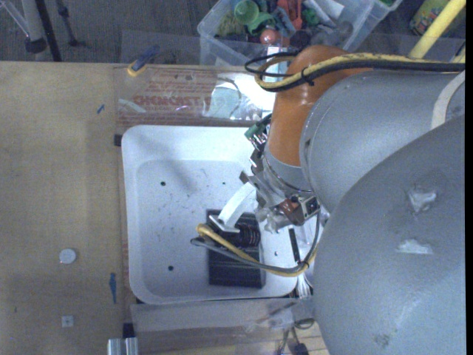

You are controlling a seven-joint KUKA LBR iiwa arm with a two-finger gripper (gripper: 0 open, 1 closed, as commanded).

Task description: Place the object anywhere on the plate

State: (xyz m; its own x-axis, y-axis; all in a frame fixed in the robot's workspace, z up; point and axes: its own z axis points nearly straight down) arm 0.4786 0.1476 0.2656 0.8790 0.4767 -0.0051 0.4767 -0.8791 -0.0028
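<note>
My gripper [259,217] hangs low over the right part of the left white bin [159,198], under the orange wrist band. The big grey arm [384,198] covers the right half of the view and hides whatever lies beneath it. The bin's bare floor on the left carries only small dark specks.
A clear tub of colourful toys [295,9] stands behind the bin. A crinkled plastic bag [192,98] lies along the bin's far rim, and a blue and yellow clamp [142,59] sits beyond it. A small white disc [67,256] rests on the bench at the left.
</note>
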